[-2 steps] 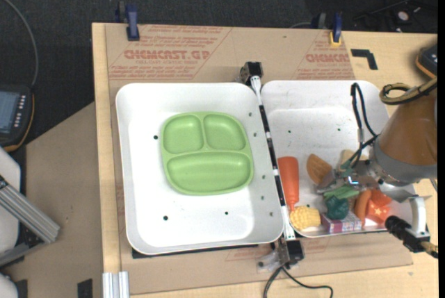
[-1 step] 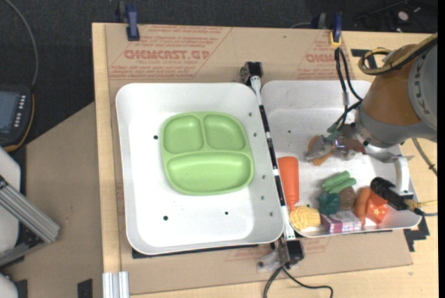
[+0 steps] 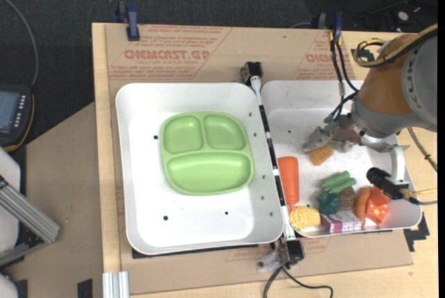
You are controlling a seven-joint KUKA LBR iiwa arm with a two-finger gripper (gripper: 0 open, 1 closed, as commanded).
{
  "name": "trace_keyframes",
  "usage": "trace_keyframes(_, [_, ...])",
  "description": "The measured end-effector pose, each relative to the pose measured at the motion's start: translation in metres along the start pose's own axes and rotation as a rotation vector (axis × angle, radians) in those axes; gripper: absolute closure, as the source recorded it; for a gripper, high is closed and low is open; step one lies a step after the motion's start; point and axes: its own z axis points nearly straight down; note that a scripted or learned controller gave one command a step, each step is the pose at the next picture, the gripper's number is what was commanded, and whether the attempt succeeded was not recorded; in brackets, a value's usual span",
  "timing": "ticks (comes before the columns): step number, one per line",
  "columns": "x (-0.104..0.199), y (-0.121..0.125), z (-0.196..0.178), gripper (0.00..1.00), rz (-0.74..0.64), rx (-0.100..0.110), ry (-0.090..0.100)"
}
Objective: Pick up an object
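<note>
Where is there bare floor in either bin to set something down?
Left bin: a bare band around the green divided plate, widest along the near edge. Right bin: bare far-left corner. Crowded near its front, where carrot, corn and other toys cluster; claw mid-bin.

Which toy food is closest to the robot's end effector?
The small tan piece, like a cracker, sits right under the end effector in the right bin. The carrot, corn and green vegetable lie farther toward the bin's front.

the arm is cut off by the right edge; its wrist hides the gripper's fingers.
</note>
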Motion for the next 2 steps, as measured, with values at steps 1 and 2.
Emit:
trace_keyframes(1, [0.0, 0.0, -0.01, 1.0, 0.001, -0.002, -0.001])
trace_keyframes(2, [0.101, 0.032, -0.106, 1.0, -0.008, -0.008, 0.002])
